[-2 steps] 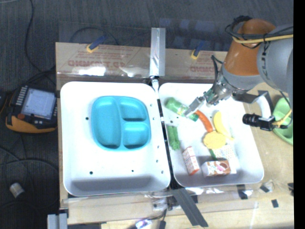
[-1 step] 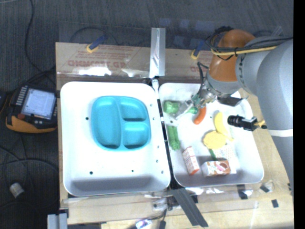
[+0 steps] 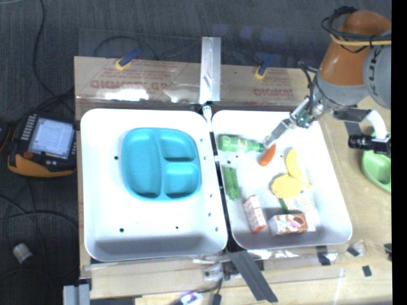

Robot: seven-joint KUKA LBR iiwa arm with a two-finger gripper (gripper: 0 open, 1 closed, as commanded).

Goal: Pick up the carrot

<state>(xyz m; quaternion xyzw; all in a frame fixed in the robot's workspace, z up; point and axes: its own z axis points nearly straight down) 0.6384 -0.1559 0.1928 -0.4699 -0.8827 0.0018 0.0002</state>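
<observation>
Cartons (image 3: 280, 220) sit at the right bin's (image 3: 336, 189) near edge. Farther back, toward its far edge, lies the carrot (image 3: 267, 155), with the hand (image 3: 272, 140) just above, touching or almost (whether it is apart or together, I cannot tell). This looks like the grasp step; next it must clamp and lift.

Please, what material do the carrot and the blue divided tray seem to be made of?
The carrot looks like smooth plastic toy food: uniform orange, no leaves or texture. The blue tray seems moulded plastic, slightly glossy, with rounded compartment walls. Both judged only from appearance.
</observation>
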